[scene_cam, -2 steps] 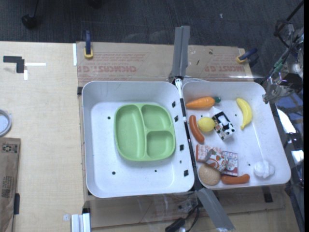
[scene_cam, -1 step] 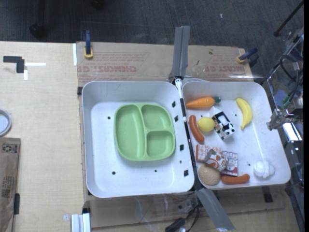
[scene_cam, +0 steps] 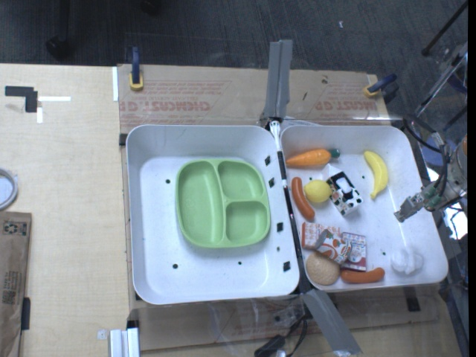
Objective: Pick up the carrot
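The carrot point(scene_cam: 309, 157), orange with a small dark green top pointing right, lies at the far left of the right bin point(scene_cam: 401, 136), close to the divider between the bins. My gripper point(scene_cam: 410, 207) hangs low over the right bin's right edge, well to the right of the carrot and nearer the camera. It is small and partly cut off by the frame edge. Nothing shows held in it.
Sharing the right bin are a banana point(scene_cam: 377, 171), a lemon point(scene_cam: 317, 191), two red sausages point(scene_cam: 302, 198) point(scene_cam: 362, 276), a black-and-white block point(scene_cam: 343, 192), a red box point(scene_cam: 342, 247), a brown bun point(scene_cam: 323, 269) and a white lump point(scene_cam: 407, 261). A green divided plate point(scene_cam: 223, 201) lies in the left bin point(scene_cam: 149, 222).
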Robot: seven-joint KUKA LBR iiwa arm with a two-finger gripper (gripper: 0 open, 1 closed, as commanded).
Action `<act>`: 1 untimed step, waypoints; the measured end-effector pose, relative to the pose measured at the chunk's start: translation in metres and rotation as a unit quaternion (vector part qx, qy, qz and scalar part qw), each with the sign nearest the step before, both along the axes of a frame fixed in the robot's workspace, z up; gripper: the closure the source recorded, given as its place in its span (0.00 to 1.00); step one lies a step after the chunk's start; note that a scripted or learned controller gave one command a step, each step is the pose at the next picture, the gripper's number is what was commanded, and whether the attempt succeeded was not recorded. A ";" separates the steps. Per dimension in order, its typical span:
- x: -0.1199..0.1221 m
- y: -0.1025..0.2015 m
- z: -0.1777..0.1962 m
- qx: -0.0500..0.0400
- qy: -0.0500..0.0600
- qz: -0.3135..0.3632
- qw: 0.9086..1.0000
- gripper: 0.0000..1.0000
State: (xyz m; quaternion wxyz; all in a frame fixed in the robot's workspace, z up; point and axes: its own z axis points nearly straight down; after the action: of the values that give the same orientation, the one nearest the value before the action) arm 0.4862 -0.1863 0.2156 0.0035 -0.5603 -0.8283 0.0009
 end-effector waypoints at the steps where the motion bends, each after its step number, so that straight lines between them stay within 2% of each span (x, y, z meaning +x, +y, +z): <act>1: -0.006 -0.037 0.097 -0.001 -0.002 0.024 1.000 1.00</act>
State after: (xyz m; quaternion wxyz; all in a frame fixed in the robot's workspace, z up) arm 0.4797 -0.2234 0.3131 0.0016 -0.5406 -0.8413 0.0008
